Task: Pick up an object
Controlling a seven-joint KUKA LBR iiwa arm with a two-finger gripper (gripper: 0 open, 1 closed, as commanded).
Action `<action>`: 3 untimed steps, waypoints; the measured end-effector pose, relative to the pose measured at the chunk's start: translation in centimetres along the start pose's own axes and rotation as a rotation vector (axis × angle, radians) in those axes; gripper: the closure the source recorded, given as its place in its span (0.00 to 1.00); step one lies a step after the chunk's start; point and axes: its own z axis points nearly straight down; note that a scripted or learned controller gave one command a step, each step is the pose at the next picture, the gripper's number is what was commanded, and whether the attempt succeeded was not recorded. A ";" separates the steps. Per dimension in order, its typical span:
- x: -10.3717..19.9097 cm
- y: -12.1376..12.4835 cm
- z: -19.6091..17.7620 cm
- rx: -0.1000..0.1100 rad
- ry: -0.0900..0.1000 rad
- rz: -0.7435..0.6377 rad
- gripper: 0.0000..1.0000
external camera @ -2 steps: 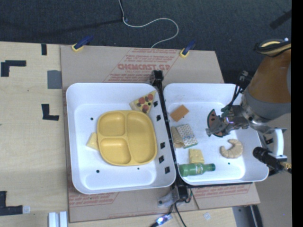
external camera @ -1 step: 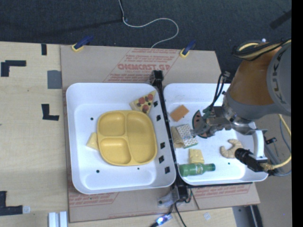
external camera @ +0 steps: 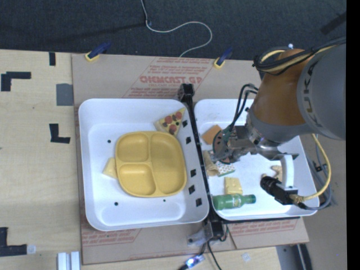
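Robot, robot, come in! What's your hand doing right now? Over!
Hand low in right white bin, above small pieces by the divider. Green plastic bottle and yellow block lie loose nearby. Yellow divided plate sits in left bin.

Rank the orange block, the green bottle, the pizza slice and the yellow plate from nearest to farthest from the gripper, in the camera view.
Measured from the gripper, in the right bin:
1. Orange block, just up-left of it, same bin.
2. Green bottle, below it, near that bin's front edge.
3. Pizza slice, across the divider, left bin's upper right.
4. Yellow plate, middle of the left bin.
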 end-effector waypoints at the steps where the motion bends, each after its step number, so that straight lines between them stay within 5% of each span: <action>1: 6.2 0.6 -0.5 0.000 0.000 -0.003 1.00; 3: 7.5 0.5 1.0 0.001 -0.003 0.005 1.00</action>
